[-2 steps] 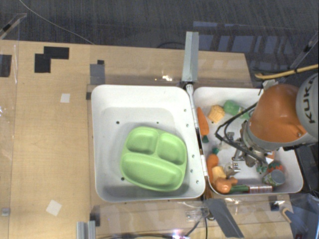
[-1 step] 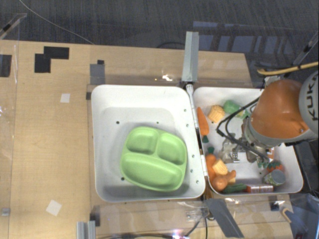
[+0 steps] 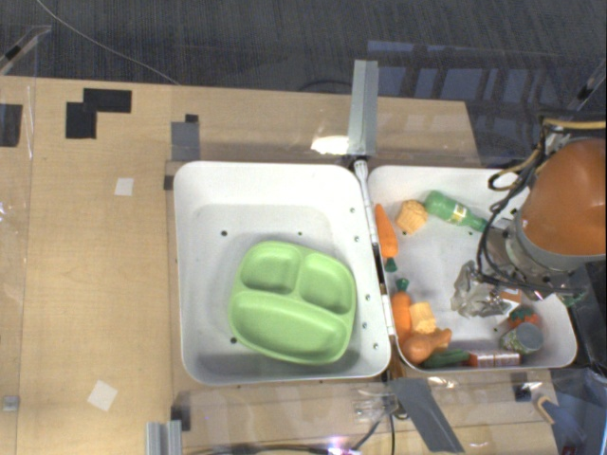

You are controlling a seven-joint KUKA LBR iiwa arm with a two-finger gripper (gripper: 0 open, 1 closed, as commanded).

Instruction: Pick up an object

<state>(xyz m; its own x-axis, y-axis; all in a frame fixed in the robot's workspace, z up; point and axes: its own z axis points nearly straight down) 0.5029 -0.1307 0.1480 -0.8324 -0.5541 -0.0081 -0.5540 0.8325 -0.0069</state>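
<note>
In the right bin (image 3: pixel 567 344) the hand (image 3: pixel 477 297) is low among small toy foods, an orange carrot (image 3: pixel 386 232) at its ten o'clock, and I cannot tell if it holds anything.

- Light wooden bench top (image 3: pixel 85 282) fills most of the view; pale grain, matte.
- Dark grey ribbed floor covering (image 3: pixel 237 17) runs along the top, beyond the bench's far edge.
- Thin pale cable (image 3: pixel 95 45) curves across that dark floor.
- Black stepped marker patches (image 3: pixel 95 110) sit on the bench at upper left.
- Small pale square stickers (image 3: pixel 124 187) lie on the wood at left.
- Grey metal upright bracket (image 3: pixel 363 107) stands at the far edge, between the two bins.
- Bright glare spot (image 3: pixel 330 144) just beside the bracket's base.
</note>
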